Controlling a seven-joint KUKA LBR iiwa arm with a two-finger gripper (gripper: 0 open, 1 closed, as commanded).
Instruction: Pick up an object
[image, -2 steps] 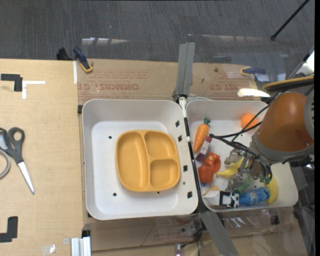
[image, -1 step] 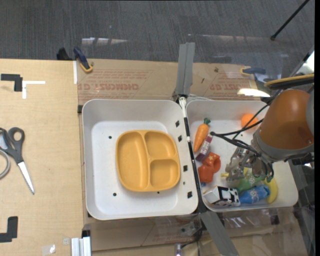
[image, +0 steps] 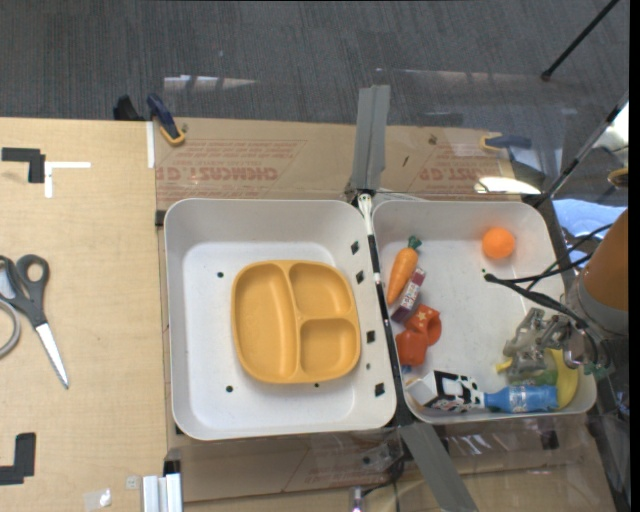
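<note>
Banana (image: 566, 377): just beside my hand (image: 535, 345), on its lower right, long axis upright.
Hand: low in right bin (image: 455, 225); grip state unclear.

Arm (image: 612, 275) enters from the right: the orange band shows as a rounded orange-brown bulge at the frame edge. Below it, the gripper (image: 535, 345) is a cluttered metallic assembly in silver-grey with small fittings. Thin black cables (image: 525, 285) run out from the wrist area.
</note>
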